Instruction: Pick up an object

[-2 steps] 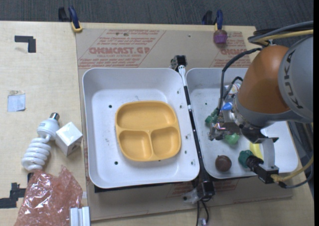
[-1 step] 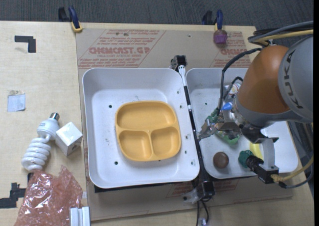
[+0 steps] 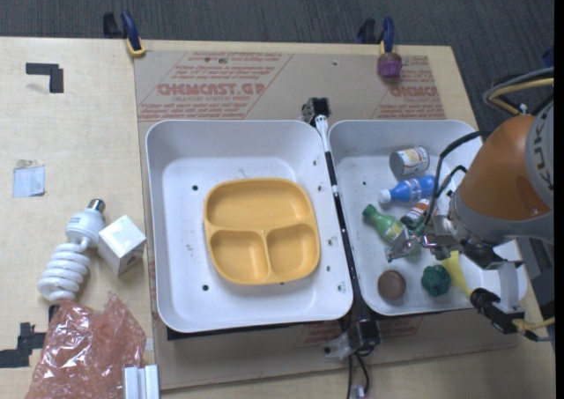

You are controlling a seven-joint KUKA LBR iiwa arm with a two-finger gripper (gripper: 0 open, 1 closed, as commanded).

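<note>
Green bottle (image 3: 382, 222) | right bin (image 3: 361, 146), beside end effector (image 3: 407, 247) | grip state indeterminate (fingers obscured) | yellow tray (image 3: 261, 232) in left bin (image 3: 176, 146)

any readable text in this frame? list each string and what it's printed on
"CHEMCAST G P" in red, on the brown paper-faced sheet under the bins; the smaller red lines beneath it are too blurred to read.
The same red print repeats at the sheet's right end, partly cut off and not legible.
Small can in the right bin: label too small to read.
Blue bottle: label unreadable.
</note>
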